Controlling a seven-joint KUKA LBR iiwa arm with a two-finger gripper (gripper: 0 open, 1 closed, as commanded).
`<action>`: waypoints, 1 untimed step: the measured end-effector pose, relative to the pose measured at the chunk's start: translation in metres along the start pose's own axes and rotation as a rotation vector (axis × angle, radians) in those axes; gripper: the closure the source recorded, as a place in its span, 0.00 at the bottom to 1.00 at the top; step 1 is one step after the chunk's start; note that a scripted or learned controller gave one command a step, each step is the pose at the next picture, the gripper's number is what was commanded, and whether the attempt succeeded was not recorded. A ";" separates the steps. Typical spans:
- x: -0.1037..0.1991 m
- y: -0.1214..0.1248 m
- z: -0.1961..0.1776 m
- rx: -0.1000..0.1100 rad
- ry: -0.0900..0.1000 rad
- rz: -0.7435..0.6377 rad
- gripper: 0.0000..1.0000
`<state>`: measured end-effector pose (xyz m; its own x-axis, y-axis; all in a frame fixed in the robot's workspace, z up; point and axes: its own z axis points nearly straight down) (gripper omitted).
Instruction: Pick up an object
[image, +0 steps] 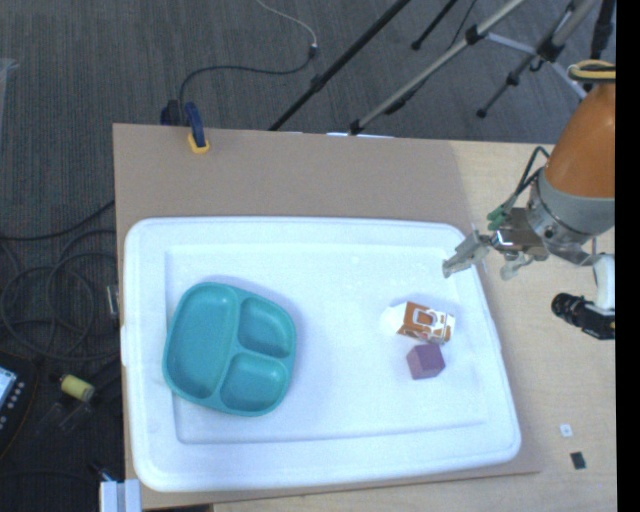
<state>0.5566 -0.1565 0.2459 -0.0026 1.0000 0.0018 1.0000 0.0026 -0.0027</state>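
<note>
Two small pickable things, an orange-and-white carton (424, 322) and a purple plastic cube (425, 360), touch right of centre; the empty, spread-fingered metal gripper (482, 252) at upper right risks nudging both.

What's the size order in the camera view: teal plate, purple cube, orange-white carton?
Largest to smallest as they look:
1. teal plate, by far
2. orange-white carton
3. purple cube, only slightly smaller than the carton, so that pair is close.

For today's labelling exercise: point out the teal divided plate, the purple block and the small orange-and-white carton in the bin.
teal divided plate (228, 347): camera view, on the central divider.
purple block (425, 361): camera view, on its top face.
orange-and-white carton (424, 322): camera view, on its printed side.
</note>
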 end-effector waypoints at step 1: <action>0.000 -0.012 0.129 -0.025 -0.004 -0.151 0.00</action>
<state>0.5446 -0.1558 0.1171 -0.1526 0.9883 -0.0037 0.9880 0.1527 0.0226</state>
